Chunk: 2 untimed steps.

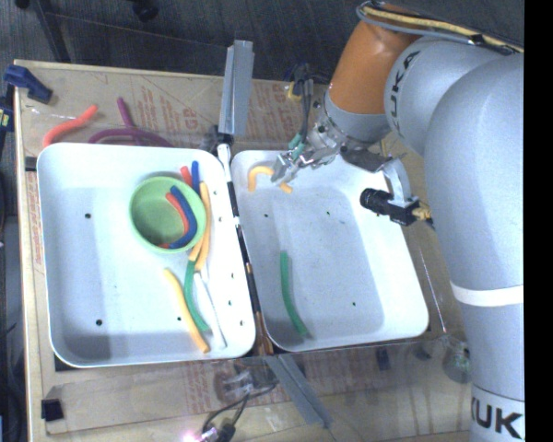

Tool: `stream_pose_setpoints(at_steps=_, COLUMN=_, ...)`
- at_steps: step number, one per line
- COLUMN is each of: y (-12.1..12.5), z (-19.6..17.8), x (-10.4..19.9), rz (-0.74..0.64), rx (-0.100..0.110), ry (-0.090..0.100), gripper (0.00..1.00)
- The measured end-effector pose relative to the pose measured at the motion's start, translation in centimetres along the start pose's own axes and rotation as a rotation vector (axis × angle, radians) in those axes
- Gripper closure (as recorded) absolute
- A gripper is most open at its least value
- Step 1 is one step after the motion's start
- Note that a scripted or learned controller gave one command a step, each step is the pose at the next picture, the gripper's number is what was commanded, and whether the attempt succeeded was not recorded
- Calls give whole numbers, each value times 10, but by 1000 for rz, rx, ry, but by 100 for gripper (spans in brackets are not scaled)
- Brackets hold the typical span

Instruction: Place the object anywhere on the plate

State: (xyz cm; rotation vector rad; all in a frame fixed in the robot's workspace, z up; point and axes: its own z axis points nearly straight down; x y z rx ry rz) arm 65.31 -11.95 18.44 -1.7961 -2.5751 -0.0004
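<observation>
Plywood bench [120, 95] on a dark carpeted floor carries two shallow white bins side by side.

Whether the jaws are spread or closed cannot be judged; the tips are too small and cluttered against the bin wall. The gripper [288, 166] sits low over the far left corner of the right bin [350, 256]. Just beside it lies a short orange strip [254, 177], touching or nearly touching the tips; no grasp is confirmed.

Further out in the same bin a green strip [290, 295] lies flat near the left wall.

The left bin [83, 265] holds the green plate [166, 212], with red, blue and orange strips across its right side, and more strips below it.

Assessment: the orange strip looks light, slender and probably flexible. A pinch across its width near mid-length should keep it from drooping or swinging. Its position against the corner wall leaves little finger clearance.
</observation>
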Motion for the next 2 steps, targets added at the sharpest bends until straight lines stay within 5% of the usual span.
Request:
stream_pose_setpoints(at_steps=1, y=15, z=-7, x=81, rz=-165, rx=3, ry=-1, gripper=100)
stream_pose_setpoints(at_steps=2, y=15, z=-7, x=81, rz=-165, rx=2, ry=-1, gripper=0)
